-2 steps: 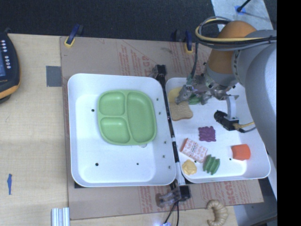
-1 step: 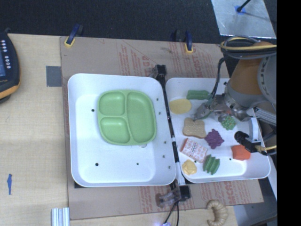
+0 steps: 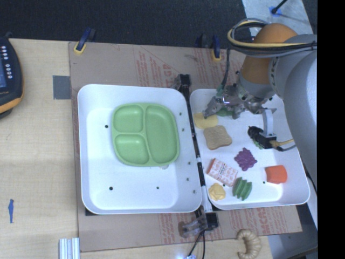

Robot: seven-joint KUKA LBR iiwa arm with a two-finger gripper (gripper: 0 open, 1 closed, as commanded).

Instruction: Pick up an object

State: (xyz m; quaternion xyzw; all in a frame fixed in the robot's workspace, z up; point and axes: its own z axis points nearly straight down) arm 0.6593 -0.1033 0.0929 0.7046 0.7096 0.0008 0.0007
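The 2 shallow bins, left [image 3: 94, 193] and right [image 3: 294, 190], are plain white on a brown cardboard sheet [image 3: 135, 55] printed with faded red lettering. The 3-compartment plastic plate [image 3: 145, 134] is pale green. In the right bin lie a tan toast slice [image 3: 218, 137], a purple grape cluster [image 3: 245, 158], an orange-red block [image 3: 276, 174], a red-and-white patterned packet [image 3: 222, 171], a green pod bundle [image 3: 242, 188] and a yellow lump [image 3: 216, 191].

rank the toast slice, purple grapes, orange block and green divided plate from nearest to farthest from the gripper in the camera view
From the gripper, at the right bin's far end:
1. Toast slice, just below it toward the near side.
2. Purple grapes, mid-bin, further toward the near side.
3. Orange block, by the bin's right edge. The green divided plate, in the left bin, looks about as far; too close to call.
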